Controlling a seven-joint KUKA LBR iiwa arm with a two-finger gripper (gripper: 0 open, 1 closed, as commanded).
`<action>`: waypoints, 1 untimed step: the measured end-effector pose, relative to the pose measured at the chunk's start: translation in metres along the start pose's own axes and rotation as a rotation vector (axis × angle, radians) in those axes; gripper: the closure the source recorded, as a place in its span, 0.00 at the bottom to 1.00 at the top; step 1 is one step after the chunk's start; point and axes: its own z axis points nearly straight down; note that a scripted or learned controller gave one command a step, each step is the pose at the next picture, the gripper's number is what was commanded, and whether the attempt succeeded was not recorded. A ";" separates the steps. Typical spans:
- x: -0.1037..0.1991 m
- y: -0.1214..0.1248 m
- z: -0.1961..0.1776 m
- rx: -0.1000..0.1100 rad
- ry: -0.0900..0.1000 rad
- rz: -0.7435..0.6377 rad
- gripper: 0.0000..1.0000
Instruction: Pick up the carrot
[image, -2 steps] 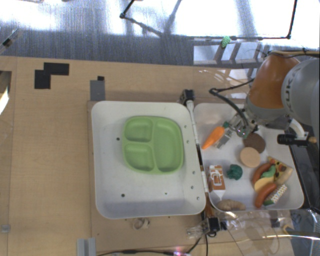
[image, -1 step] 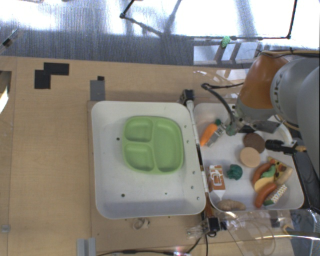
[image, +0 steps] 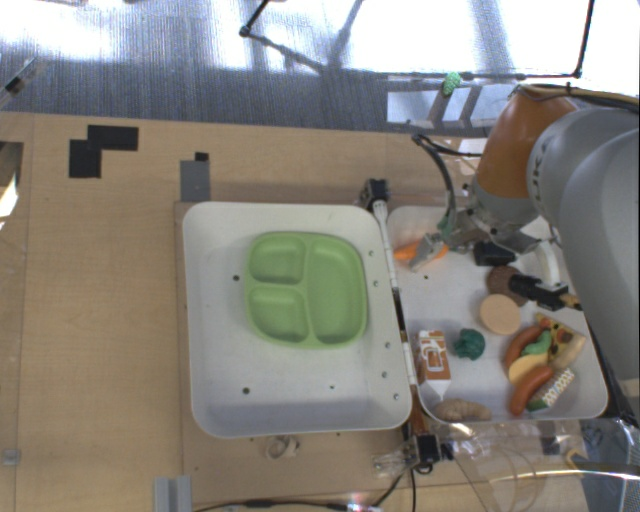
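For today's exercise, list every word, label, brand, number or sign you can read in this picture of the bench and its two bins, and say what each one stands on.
No text can be read anywhere in this view.
Small carton in the right bin: orange and white print on its face, too small and blurred to read.
Black shapes on the bench: plain blocks, no letters or numbers.

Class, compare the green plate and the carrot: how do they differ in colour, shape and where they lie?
The green plate is pale green, the carrot orange. The plate is broad with three compartments; the carrot is small and tapered. The plate lies in the left bin, the carrot in the right bin, at the gripper.
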 end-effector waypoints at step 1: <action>-0.050 -0.015 0.001 0.003 0.004 0.254 0.00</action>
